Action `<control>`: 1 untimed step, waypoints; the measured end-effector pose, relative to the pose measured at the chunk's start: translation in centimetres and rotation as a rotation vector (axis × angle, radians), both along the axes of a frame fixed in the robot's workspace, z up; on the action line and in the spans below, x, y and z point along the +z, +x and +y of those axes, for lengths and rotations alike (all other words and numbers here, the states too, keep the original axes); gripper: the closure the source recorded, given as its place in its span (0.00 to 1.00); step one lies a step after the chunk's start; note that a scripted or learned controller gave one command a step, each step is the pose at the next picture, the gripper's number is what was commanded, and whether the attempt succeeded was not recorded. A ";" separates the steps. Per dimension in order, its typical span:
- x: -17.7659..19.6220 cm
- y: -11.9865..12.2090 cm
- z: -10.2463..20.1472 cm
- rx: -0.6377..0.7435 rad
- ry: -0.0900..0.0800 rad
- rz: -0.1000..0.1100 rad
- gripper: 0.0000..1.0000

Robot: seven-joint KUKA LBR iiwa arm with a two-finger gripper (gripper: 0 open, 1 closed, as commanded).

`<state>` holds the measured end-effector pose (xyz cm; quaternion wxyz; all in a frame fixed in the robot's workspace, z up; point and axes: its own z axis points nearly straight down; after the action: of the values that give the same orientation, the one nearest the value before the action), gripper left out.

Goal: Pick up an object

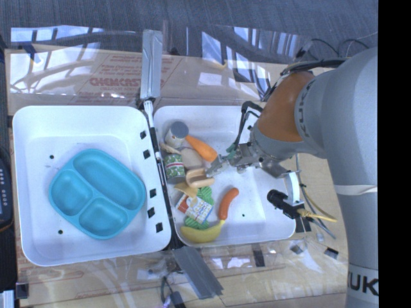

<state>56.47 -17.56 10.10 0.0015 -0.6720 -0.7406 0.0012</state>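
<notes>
Crowding the gripper [217, 164]: carrot [201, 148], can [174, 167], sausage [227, 203] (banana [202, 233] farther off).

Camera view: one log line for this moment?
gripper over right bin | near carrot | sausage, banana untouched | plate in left bin

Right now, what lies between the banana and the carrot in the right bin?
In the camera view, the small green-and-white packet and the tan wooden pieces lie between the banana and the carrot.
</notes>
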 end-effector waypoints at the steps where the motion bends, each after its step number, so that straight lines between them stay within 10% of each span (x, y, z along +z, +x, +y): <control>1: -0.7 7.1 1.3 0.071 0.000 -0.008 0.00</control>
<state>63.53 -16.30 9.45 -0.0015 -0.6453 -0.7639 -0.0013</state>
